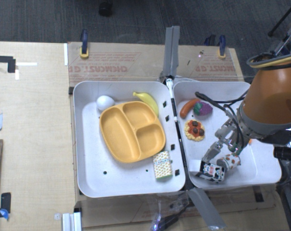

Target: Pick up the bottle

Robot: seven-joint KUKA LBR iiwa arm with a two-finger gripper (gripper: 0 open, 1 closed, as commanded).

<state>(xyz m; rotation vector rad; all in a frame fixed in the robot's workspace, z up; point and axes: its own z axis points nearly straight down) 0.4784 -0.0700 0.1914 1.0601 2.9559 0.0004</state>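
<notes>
The bottle is small with a black-and-white cow pattern. It lies on its side near the front wall of the right bin, with its pale end pointing right. My gripper hangs just above and behind it, with the fingers spread open. The left finger slants down toward the bottle's left end. Nothing is between the fingers. The bulky orange and grey wrist hides the right part of this bin.
A red sausage, a purple grape bunch and a small pizza piece lie at the back of the right bin. The left bin holds a yellow divided plate, a banana, a white egg and a small carton.
</notes>
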